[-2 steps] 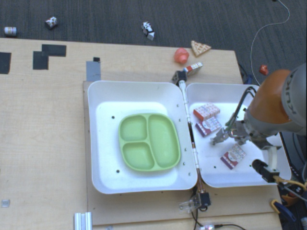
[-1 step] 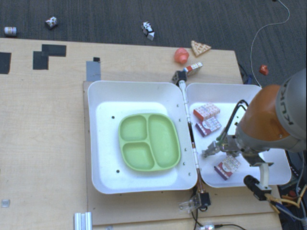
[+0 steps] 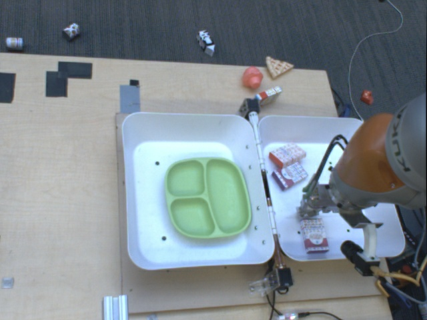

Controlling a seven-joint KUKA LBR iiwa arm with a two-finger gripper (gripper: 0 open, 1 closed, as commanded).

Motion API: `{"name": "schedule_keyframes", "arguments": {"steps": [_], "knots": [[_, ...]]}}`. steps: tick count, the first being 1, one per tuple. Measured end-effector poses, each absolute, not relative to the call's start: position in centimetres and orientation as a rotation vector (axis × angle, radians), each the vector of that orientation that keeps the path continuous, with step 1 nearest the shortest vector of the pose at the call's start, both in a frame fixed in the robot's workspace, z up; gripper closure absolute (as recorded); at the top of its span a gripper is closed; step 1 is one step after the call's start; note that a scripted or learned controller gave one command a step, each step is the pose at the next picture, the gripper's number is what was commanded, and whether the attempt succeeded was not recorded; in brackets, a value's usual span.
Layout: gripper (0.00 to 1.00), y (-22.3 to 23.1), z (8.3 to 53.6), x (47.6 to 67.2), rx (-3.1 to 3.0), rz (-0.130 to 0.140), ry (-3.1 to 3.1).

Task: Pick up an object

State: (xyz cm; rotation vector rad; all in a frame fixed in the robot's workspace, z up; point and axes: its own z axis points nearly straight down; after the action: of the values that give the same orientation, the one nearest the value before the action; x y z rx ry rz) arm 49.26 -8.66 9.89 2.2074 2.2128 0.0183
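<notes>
The right bin [image 3: 383, 242] holds three small red-and-white packets. One packet [image 3: 287, 155] lies near the bin's back left, and a second packet [image 3: 291, 175] is just in front of it. The third packet [image 3: 314, 236] lies near the bin's front edge. My gripper [image 3: 311, 207] hangs over the right bin, just behind and above this third packet, below the arm's orange band [image 3: 367, 159]. No object shows inside the gripper.
A green divided plate [image 3: 207, 197] lies in the left bin [image 3: 143, 199]. Behind the bins on the bench sit a red ball [image 3: 252, 77], a toy pizza slice [image 3: 279, 66] and a small red-tipped tube [image 3: 268, 95]. Small items litter the dark carpet beyond.
</notes>
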Motion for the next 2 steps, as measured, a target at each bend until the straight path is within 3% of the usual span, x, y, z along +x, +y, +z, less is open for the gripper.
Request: {"name": "schedule_keyframes", "arguments": {"steps": [1,2], "knots": [[0.0,-8.7,9.9,49.2,2.207,0.018,2.214],[0.0,-8.7,8.7,48.9,2.215,0.009,2.217]]}}
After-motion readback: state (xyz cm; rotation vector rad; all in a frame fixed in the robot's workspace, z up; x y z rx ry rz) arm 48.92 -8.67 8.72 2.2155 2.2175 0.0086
